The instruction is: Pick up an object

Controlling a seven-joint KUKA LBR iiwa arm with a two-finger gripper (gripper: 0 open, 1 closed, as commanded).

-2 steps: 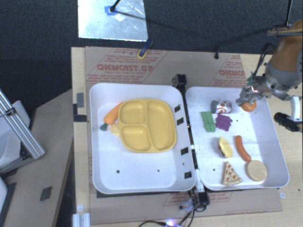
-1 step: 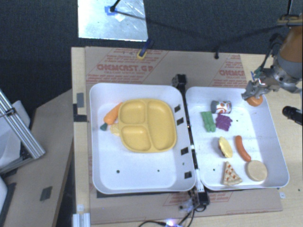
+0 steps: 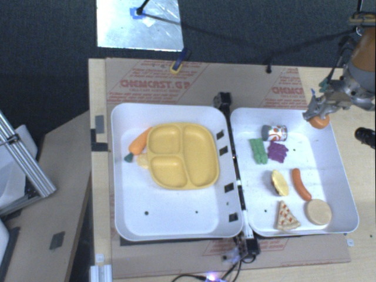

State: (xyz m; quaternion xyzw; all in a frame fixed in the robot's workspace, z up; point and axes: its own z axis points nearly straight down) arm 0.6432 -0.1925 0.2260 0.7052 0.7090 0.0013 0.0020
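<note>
Reads "CHEMCAST GP" in red on the brown board point(image 3: 154, 82) under both bins, well left of the claw point(image 3: 316, 115). Clamped on a small round orange thing point(image 3: 320, 121), glossy, sitting right between the fingers at the right bin's point(image 3: 343, 175) far edge. Little can point(image 3: 274, 133) just left, label too blurry.

Even overhead light, soft shadows; white bins point(image 3: 176, 231) bright, foil sheet point(image 3: 140, 16) glaring; slightly soft focus.
</note>
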